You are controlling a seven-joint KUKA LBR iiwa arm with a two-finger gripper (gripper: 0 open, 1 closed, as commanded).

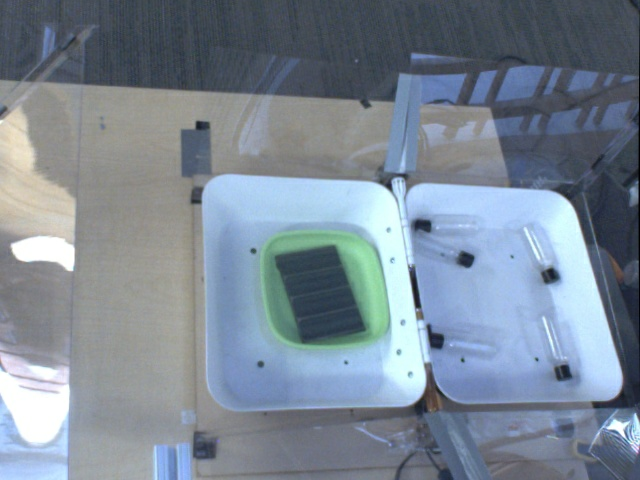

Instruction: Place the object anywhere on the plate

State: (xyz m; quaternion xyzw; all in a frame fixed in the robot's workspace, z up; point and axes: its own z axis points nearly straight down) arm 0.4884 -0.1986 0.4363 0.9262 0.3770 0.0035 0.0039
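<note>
Gripper state unknown: it should close squarely on 1 of 5 clear tubes (445,226) at right, then lower it onto the ridged plate (319,293) at centre.

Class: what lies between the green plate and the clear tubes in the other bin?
The camera view shows the bins' touching rims between the green plate and the clear tubes.

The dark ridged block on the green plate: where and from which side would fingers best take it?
Likely from straight above, closing across the short width of the dark ridged block. It lies flat and slightly turned on the green plate, whose raised rim blocks a side approach. Its two long edges look straight and parallel.
</note>
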